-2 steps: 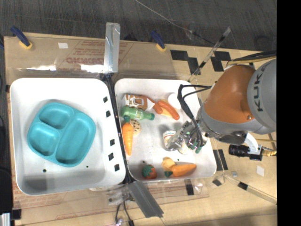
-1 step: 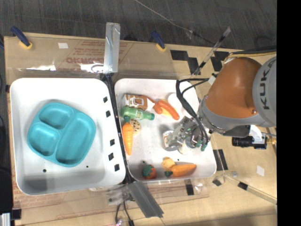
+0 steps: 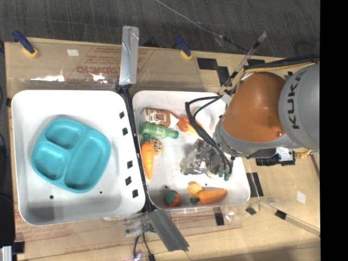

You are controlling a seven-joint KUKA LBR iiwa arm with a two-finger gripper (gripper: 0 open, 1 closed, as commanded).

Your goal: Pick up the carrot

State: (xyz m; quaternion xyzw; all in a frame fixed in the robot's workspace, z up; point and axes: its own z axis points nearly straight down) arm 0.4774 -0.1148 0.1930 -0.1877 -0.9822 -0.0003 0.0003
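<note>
Honestly can't tell if the fingers (image 3: pixel 202 162) are wide or pinched, too much clutter at center-right of frame. Nothing visibly held. Probably best to drop straight down across the narrow width. Two candidates: carrot (image 3: pixel 147 157) left, by the bin wall (image 3: pixel 142 192); second carrot (image 3: pixel 211 195) just below.

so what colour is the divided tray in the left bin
Teal, a light blue-green; the divided tray shows clearly in the camera view.
</note>
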